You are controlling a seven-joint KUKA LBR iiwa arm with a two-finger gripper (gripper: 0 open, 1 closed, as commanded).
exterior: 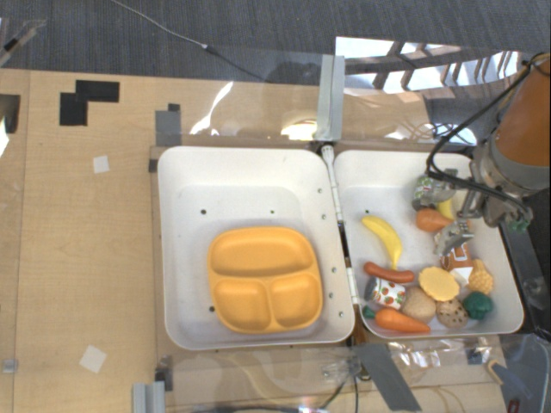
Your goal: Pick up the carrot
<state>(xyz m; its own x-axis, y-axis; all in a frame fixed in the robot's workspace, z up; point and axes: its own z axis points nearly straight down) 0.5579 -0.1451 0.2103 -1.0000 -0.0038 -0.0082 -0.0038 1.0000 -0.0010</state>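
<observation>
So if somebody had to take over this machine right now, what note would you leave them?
Gripper: low over the right bin, near its far right side, by an orange piece. I cannot tell what state it is in or whether it has anything.
Carrot: lying at the near edge of the right bin, beside the small carton and below the sausage. The banana lies further up.
Done: nothing visible; carrot not picked.
Left: move to the carrot, grasp it, lift it.
</observation>
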